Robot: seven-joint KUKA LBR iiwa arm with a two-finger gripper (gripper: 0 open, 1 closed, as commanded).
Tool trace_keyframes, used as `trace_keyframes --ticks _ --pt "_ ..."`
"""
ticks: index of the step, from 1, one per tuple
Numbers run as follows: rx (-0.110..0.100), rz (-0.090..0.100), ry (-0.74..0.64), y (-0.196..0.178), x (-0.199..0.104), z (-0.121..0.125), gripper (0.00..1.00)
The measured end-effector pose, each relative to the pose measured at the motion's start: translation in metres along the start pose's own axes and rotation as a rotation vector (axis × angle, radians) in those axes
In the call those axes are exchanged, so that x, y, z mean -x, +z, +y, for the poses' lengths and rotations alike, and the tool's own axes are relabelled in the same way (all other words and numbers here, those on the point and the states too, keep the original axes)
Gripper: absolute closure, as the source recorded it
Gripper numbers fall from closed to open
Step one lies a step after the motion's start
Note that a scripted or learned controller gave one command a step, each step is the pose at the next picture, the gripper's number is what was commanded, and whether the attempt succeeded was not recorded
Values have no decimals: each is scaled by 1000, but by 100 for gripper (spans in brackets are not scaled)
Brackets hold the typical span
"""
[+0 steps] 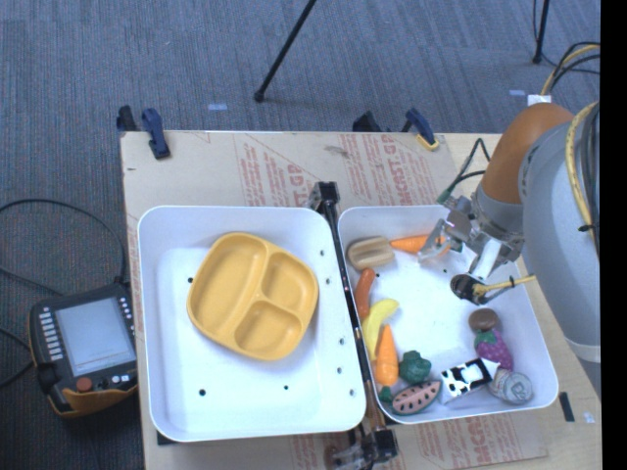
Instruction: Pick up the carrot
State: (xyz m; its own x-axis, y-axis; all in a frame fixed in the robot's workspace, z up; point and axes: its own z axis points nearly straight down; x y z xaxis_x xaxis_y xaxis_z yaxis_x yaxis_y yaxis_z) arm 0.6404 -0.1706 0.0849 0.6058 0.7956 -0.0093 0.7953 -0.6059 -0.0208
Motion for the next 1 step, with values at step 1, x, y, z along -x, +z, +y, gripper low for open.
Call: trace_keyframes --ticks 1 --pt "-2 2 452 1 -6 -9 0"
